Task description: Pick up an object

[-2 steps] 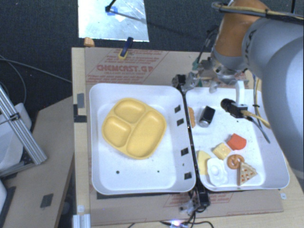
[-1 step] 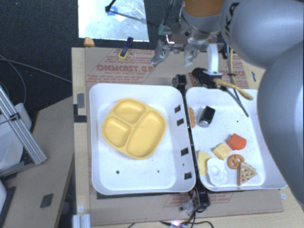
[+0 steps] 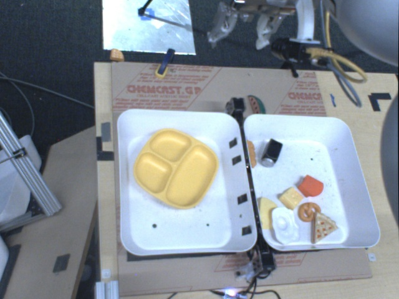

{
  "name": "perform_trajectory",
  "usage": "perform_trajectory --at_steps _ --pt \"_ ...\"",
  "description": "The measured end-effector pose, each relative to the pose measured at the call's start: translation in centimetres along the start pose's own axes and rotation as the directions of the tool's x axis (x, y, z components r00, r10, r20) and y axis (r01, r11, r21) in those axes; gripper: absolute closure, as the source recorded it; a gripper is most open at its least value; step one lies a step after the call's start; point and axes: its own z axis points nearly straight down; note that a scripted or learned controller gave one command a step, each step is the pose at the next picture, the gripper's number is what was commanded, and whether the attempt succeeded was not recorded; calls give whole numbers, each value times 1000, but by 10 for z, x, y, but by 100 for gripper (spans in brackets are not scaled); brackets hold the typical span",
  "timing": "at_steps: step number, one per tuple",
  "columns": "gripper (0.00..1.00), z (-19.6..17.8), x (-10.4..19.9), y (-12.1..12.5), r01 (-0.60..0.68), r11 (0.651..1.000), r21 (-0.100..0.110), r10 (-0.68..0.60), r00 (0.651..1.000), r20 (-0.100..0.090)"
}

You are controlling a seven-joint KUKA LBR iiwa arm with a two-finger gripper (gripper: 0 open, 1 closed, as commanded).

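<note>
while the arm sits high at the top of the camera view, its gripper (image 3: pixel 243 31) hangs over the dark floor beyond the bench (image 3: pixel 187 89), well apart from both bins. two pale fingers (image 3: pixel 221 25) point downward with a clear gap between them, so the gripper stands spread wide with nothing in it. yellow and grey cables (image 3: pixel 340 67) trail from the wrist toward the right.

left bin (image 3: pixel 134 229): holds a yellow divided plate (image 3: pixel 176 168) with three compartments, lying flat, slightly left of the bin's middle.

right bin (image 3: pixel 358 185): holds the small things. a dark block with a silvery face (image 3: pixel 271 152) lies near the upper left, apart from the rest. just left of it, against the bin's wall, an orange-brown piece (image 3: pixel 251 154), mostly hidden. lower down, a cluster: red-orange piece (image 3: pixel 310 185), yellow cube (image 3: pixel 290 197) touching or just beside it, a pale yellow slab (image 3: pixel 267 212), a white fried-egg shape (image 3: pixel 285 224), a brown pretzel ring (image 3: pixel 307 212), and a pizza slice (image 3: pixel 323 227) at the lower right of the cluster. these lie close, several touching.

on the bench beyond the bins: a blue and yellow item (image 3: pixel 166 63) near the far edge, a small orange piece (image 3: pixel 116 55) at the far left corner, and a green-edged slice (image 3: pixel 255 104) just behind the seam between bins. a shiny sheet (image 3: pixel 149 17) lies on the floor beyond.
</note>
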Motion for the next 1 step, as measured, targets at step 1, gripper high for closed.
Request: perform_trajectory --at_steps 1 --pt "100 -2 -1 0 4 1000 10 -4 1000 4"
